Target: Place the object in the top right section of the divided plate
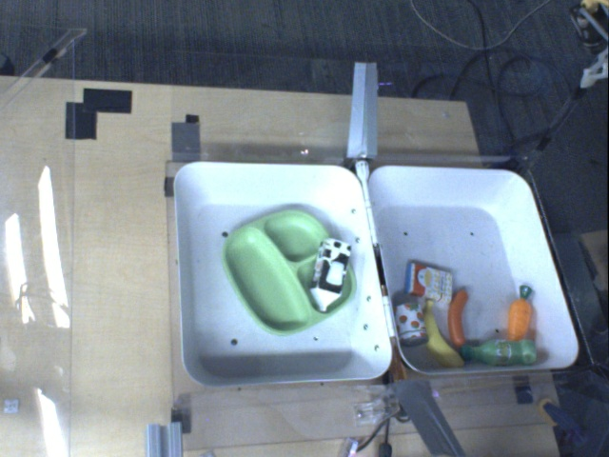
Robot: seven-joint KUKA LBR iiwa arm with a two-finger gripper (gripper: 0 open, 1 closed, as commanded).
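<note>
A black-and-white toy cow [331,274] is lying in the right section of the green divided plate [271,279], which is sitting in the left bin [205,331]. Toy food is resting in the right bin [476,208].

Hidden and unclear parts around the green divided plate [271,279]

The black-and-white toy [330,273] covers most of the plate's small right-hand section, so that section's floor is barely seen. In the bin right of the plate, the small can [411,322] is partly behind the banana [438,339], its label too small to read. The carton [429,281] print is likewise blurred, and the green bottle [501,352] lies against the bin's rim.
</note>
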